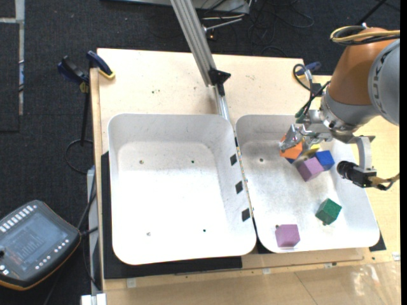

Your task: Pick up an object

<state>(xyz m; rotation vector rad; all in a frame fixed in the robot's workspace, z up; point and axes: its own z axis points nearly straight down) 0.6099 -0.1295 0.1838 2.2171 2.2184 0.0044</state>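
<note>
Nearest the lens: a grey handheld control pendant [32, 243] at bottom left, off the tabletop [159, 75]; its screen is too small to read.

End effector [296, 140] is low over the far part of the right bin [356, 234], right on a tight cluster of blocks. Can't tell whether it's wide, narrow or holding anything, since the wrist body hides that.

Outward from there:
- orange block [292, 151] directly under/against the tool tip, looks like the target
- small yellow piece [311, 150] just beside it, mostly hidden
- blue block [324, 159] and light purple block [310, 168] touching or nearly so, on the near-right side of the tip
- green block [329, 211] well apart, nearer the camera
- second purple block [287, 235] near the bin's front edge
- left bin [127, 132] across the divider

Key relation, my read: the orange block sits just on the near-left side of the tip, so little lateral travel is needed. Neighbours are packed close; risk of a nudge or a double grab. Blocks are roughly cubic, so there's no long axis to align to.

No brands or legible labels anywhere.
</note>
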